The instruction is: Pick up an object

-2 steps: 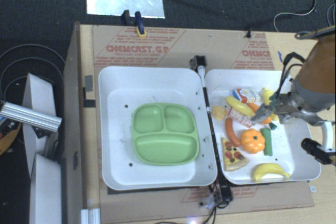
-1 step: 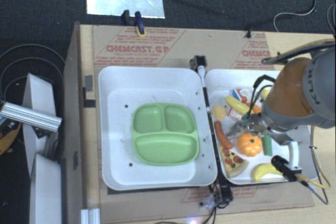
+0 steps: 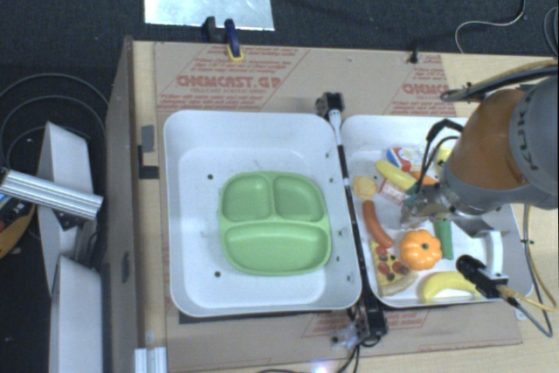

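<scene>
We see the end effector (image 3: pixel 417 207) poised just above-left of the round orange plastic pumpkin (image 3: pixel 420 250) (its opening we cannot tell), the long red sausage (image 3: pixel 377 224) lying leftward.

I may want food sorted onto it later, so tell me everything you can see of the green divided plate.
The green divided plate looks like pale green matte plastic, with rounded corners, two small sections on its far side and one wide section nearer the camera. It lies flat, right side up, roughly centred on the left bin floor, clear of its walls.
</scene>
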Motion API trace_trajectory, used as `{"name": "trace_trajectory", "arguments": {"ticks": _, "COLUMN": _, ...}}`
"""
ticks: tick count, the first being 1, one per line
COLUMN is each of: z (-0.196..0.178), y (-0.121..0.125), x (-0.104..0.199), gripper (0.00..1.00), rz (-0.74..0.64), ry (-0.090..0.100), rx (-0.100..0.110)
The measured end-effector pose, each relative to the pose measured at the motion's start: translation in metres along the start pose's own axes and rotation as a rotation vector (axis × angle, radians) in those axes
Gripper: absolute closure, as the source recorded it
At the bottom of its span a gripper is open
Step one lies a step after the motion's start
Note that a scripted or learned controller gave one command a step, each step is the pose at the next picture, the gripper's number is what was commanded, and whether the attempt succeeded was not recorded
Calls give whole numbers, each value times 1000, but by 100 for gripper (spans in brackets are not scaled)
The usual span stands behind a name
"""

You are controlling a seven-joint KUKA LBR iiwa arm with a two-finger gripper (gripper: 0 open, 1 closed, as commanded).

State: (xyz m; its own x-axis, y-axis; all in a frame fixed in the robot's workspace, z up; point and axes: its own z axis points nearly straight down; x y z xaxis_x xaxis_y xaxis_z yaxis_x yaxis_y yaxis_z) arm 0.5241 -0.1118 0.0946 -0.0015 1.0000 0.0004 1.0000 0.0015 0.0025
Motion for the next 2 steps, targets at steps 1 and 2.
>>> {"name": "trace_trajectory", "arguments": {"ticks": 1, "z": 0, "y": 0, "x": 0, "gripper": 0, "rz": 0, "ry": 0, "rx": 0}}
{"name": "trace_trajectory", "arguments": {"ticks": 2, "z": -3, "y": 54, "x": -29, "gripper": 0, "rz": -3, "ry": -2, "rx": -4}}
